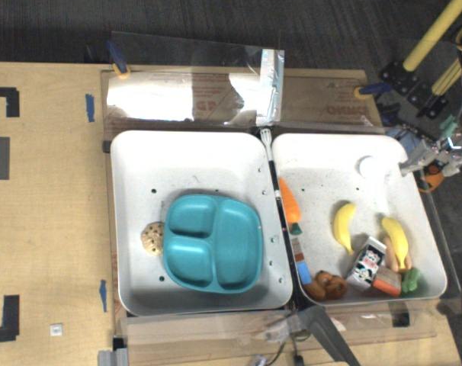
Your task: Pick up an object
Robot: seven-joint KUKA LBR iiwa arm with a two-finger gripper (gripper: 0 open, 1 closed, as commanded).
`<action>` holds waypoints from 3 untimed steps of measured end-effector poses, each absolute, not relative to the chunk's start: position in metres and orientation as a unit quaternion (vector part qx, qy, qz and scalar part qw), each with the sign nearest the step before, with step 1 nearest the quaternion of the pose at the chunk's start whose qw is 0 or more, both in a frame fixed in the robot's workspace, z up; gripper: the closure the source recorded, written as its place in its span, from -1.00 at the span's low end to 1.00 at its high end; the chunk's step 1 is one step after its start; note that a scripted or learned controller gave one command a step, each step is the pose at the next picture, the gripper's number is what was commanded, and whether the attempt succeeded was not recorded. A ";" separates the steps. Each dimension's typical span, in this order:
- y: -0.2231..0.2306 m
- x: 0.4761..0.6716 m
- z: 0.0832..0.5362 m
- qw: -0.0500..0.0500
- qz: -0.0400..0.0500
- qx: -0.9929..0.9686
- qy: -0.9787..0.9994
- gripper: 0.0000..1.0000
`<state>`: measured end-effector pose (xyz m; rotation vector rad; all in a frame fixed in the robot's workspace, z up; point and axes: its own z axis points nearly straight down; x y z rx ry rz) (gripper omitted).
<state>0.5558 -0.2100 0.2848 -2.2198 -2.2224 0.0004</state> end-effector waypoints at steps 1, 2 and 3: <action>-0.214 0.529 0.119 0.006 0.000 -0.685 -0.728 -1.00; -0.208 0.528 0.096 0.002 -0.005 -0.689 -0.725 -1.00; -0.211 0.528 0.106 -0.001 -0.004 -0.689 -0.724 1.00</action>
